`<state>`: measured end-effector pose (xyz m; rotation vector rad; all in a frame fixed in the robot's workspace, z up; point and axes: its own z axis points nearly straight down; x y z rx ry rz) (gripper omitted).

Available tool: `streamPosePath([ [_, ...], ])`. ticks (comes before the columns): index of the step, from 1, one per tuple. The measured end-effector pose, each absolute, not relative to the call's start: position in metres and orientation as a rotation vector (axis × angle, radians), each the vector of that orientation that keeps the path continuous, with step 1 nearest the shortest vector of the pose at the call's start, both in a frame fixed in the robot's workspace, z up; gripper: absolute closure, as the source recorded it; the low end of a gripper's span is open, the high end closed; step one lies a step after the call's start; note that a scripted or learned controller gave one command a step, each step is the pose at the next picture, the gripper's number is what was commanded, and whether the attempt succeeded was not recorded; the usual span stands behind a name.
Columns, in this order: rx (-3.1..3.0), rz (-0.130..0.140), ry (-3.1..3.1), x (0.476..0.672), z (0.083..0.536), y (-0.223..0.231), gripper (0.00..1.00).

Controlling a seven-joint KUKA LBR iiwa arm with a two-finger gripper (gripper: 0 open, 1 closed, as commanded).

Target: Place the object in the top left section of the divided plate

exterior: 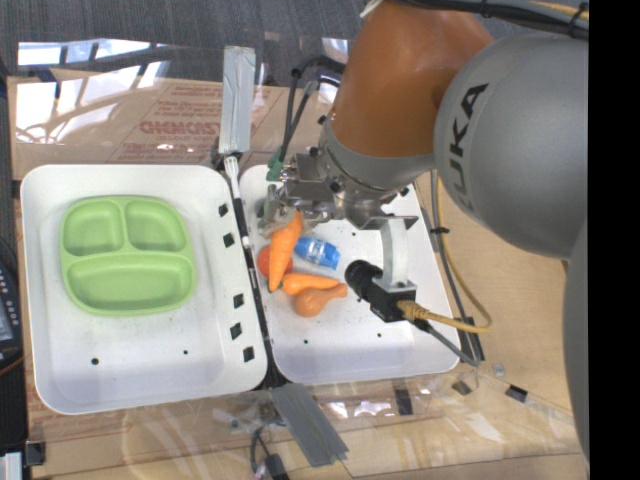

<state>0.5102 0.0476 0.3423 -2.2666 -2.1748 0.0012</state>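
End effector (285, 200) fingers obscured by wrist

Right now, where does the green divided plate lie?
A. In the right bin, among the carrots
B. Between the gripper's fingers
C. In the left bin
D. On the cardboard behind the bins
C: the green plate rests flat in the left bin, apart from the carrot in the right bin.

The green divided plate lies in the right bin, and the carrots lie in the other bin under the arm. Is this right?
Not quite. The camera view shows the plate in the left bin. The carrots lie in the other bin, under the arm.
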Motion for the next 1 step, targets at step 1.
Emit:
streamPosePath([
  [1,-2.265,0.003,-2.175,0.5100,0.3415,0.0482,0.00],
])
